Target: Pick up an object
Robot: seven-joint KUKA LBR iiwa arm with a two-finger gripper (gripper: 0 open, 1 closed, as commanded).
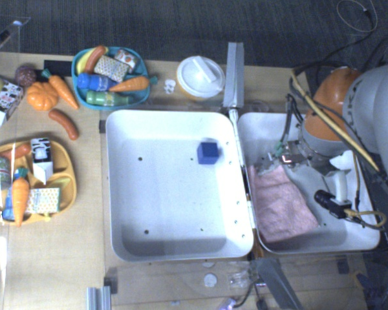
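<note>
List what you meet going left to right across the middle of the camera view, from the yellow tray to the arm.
Yellow tray of toy food → left white bin → blue cube inside it → right white bin → pink cloth lying in it → pincer at the cloth's upper edge → grey arm.

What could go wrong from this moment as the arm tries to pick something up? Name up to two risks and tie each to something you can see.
1. The hand sits low in the right bin at the edge of the pink cloth. Limp cloth may slip out or drag.
2. The blue cube lies alone in the left bin, away from the hand, so a closing grasp here would likely miss it.
</note>
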